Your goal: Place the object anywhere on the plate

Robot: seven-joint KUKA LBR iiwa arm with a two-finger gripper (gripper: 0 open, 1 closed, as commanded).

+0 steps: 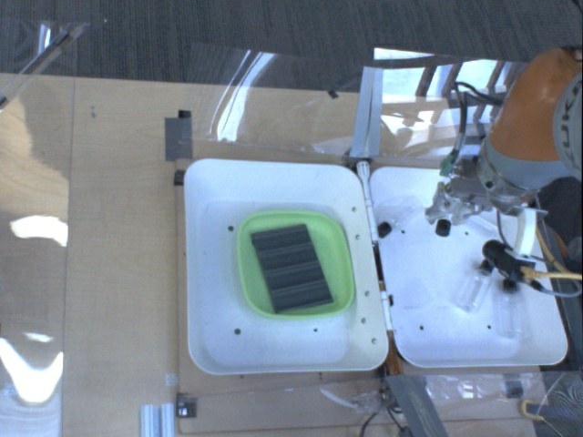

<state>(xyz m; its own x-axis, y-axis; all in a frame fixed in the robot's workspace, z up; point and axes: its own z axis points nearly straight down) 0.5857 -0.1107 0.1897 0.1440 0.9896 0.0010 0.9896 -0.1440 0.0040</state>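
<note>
A green plate [341,264] sits in the middle of the left white bin [209,271]. On the plate lies a dark grey ribbed block [291,268], flat and slightly turned, well within the rim. My gripper [453,209] hangs over the back part of the right bin [428,335], below the orange-banded wrist [537,107], and apart from the plate and the block. Nothing shows in its grasp.
A clear, glassy item [470,291] lies on the right bin's floor, in front of the gripper. Black and yellow cabling [515,269] trails from the arm over that bin. A metal post [367,121] stands behind the seam between the bins.
</note>
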